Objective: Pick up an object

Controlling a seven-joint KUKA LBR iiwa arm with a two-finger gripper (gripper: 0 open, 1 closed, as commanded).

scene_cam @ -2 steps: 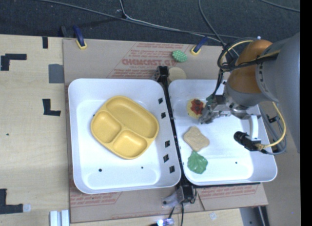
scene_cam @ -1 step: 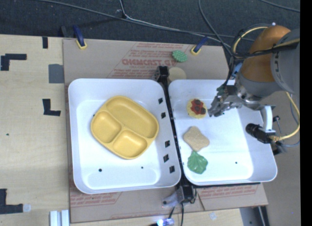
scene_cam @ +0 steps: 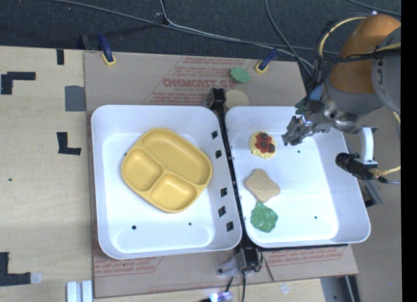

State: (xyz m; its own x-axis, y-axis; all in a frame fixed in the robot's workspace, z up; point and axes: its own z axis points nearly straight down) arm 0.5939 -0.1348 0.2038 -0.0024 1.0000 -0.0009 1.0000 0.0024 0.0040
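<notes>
The right bin (scene_cam: 326, 183) holds three small food toys: a yellow round piece with red topping (scene_cam: 263, 144), a tan bread-like piece (scene_cam: 262, 184) and a green leafy piece (scene_cam: 264, 218). My gripper (scene_cam: 292, 135) hangs over the upper part of this bin, just right of the yellow and red piece and apart from it. Nothing shows between its dark fingertips.
The left bin (scene_cam: 111, 183) holds a yellow divided tray (scene_cam: 167, 169). A green dotted piece (scene_cam: 240, 73) and a tan disc (scene_cam: 237, 97) lie on the cardboard behind the bins. Cables run across the dark floor at the top.
</notes>
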